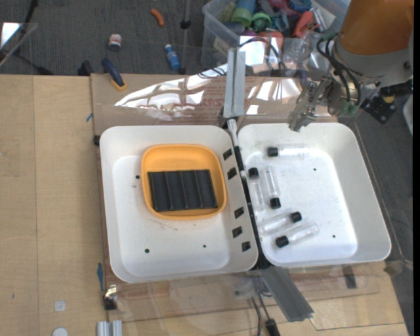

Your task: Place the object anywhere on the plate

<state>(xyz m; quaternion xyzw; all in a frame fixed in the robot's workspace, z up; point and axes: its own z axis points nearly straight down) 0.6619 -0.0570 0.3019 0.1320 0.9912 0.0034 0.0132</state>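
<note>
From above, two white bins sit side by side on the bench [46, 197]. The left bin [125, 256] holds an orange plate [152, 159]. A black ridged block [182, 190] lies flat on the plate, near its middle.

The right bin [367, 216] holds small clear tubes with black caps. One tube [287, 152] lies near the top of the bin. Two tubes [262, 187] lie close together near the left wall. Two more tubes [289, 228] lie lower down, side by side and slanted. All of them lie on the bin floor, apart from the plate.

The arm [374, 33] comes in from the top right. Its jaws [303, 118] hang over the top edge of the right bin, tilted. They look nearly closed with nothing between them. They are well apart from the tubes.

A clear box of colored toys [262, 20] sits behind the bins.
</note>
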